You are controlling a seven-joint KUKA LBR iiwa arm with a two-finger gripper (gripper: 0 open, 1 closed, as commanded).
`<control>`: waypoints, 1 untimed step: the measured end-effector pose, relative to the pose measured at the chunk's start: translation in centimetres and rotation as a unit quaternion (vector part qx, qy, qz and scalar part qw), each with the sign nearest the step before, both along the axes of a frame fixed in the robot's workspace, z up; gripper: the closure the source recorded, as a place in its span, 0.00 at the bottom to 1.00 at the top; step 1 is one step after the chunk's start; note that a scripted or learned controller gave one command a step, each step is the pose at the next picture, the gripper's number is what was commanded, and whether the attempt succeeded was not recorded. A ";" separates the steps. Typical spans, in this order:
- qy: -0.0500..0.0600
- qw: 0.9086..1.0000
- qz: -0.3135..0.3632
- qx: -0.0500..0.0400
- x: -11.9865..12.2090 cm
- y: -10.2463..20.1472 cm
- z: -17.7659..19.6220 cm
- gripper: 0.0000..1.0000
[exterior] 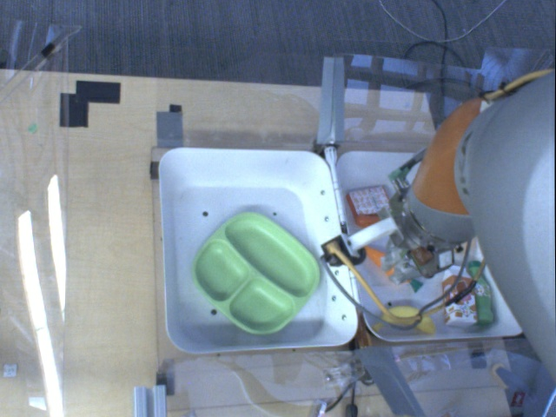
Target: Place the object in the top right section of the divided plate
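Pick step not done: claw (407, 263) hangs low in right bin (365, 176) amid clutter, grip state can't tell, no object seen held, yellow spoon (391, 307) just below it; green divided plate (256, 272) sits well left, needing lift + carry over.

Our arm: grey shell, orange band

We see a broad, smooth, rounded grey link (512, 198) at the right; an orange band (447, 168) curves above the wrist; below it our wrist narrows to a darker metal gripper (407, 254) assembly with small fittings; a thin dark cable loops beneath it
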State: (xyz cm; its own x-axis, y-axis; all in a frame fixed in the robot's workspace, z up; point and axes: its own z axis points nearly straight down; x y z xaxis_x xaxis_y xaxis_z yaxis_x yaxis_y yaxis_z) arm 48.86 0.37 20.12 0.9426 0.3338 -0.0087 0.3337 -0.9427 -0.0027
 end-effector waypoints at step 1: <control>-0.004 1.000 -0.003 0.000 -0.1 3.7 1.4 1.00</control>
State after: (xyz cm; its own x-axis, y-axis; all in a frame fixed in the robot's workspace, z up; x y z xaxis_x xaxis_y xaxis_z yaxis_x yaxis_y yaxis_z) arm 48.79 4.11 21.56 0.9444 0.3289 -0.0015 0.3289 -0.9444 0.0000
